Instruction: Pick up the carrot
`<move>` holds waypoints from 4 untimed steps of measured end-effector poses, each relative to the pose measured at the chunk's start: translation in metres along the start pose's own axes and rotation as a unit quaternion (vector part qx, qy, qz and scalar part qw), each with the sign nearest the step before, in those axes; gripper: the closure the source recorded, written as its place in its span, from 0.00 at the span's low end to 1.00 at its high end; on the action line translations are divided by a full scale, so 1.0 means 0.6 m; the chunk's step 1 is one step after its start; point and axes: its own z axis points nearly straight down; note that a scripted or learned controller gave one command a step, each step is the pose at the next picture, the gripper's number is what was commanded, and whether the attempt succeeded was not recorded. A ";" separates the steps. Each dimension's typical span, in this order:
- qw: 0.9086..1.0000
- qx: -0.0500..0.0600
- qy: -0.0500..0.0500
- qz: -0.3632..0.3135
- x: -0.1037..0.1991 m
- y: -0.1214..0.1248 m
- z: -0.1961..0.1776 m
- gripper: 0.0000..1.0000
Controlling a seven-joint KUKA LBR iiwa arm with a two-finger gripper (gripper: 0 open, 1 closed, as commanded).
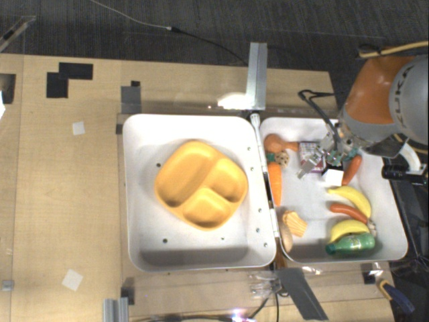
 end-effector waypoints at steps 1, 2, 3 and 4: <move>0.997 0.001 0.002 0.078 0.096 -0.071 -0.011 0.00; 0.996 -0.001 0.001 0.087 0.190 -0.019 -0.102 0.00; 0.977 0.003 0.003 0.212 0.101 -0.036 0.017 0.00; 0.937 0.002 0.001 0.348 0.030 -0.089 0.000 0.00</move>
